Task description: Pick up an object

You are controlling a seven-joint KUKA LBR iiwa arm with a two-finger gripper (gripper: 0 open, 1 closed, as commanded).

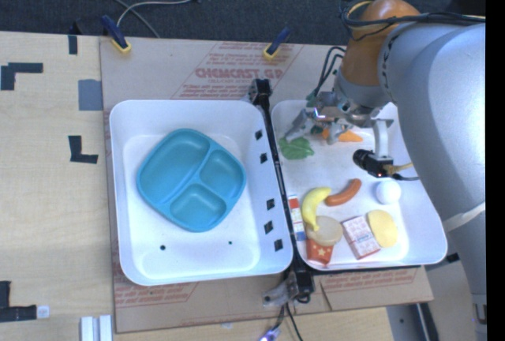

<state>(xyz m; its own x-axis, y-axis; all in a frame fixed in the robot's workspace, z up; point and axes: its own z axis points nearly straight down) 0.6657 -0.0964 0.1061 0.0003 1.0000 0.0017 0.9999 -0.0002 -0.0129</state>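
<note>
My gripper (315, 133) hangs low over the far end of the right bin (418, 209), its fingers spread open. A green leafy vegetable (297, 148) lies just below the left finger. A small orange carrot (348, 137) lies just right of the other finger. Nothing shows between the fingers. Nearer the front of this bin lie a yellow banana (312, 204), a reddish sausage (344, 192), a white ball (387, 192), a yellow lemon-like piece (383, 227), a red-and-white carton (360, 237) and a tan bun (326, 231).
A blue divided plate (191, 177) lies in the left bin (126, 134). A black divider (272, 174) runs between the two bins. The grey arm (442, 95) covers the right bin's far right side. A red fries box (319, 252) sits by the front wall.
</note>
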